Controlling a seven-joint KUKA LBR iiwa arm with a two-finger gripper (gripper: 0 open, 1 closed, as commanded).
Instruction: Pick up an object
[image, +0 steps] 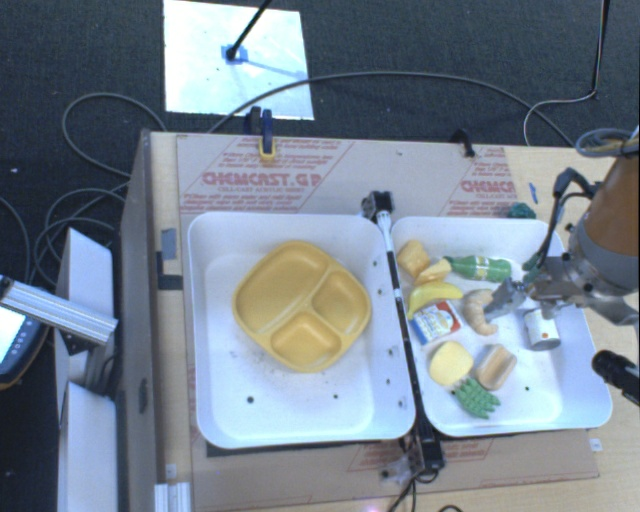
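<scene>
Lying far left of the pincer, a yellow tray (302, 304) with three compartments is seen in the left bin (215, 400), flat on the floor of it. Closer in, past the divider between the bins, the toys are found in the right bin (580, 400): two tan pieces (422, 263) at the top, well left of the pincer, and beside them a green bottle (478, 267) laid on its side, up and to the left of the pincer. Below these a banana (434, 296) and a small red, white and blue carton (435, 324) are placed, the carton touching the banana's lower edge. A yellow block (451, 362), a green ridged toy (477, 399) and a bread roll (496, 366) are grouped lower left of the pincer. A beige curved toy (479, 311) is met just at the fingertips of the pincer (508, 297), which is reached in from the right; whether the fingers are parted or closed cannot be told, and no grip on anything can be made out. A grey can (542, 330) is set just below and right of the pincer, under the wrist.
</scene>
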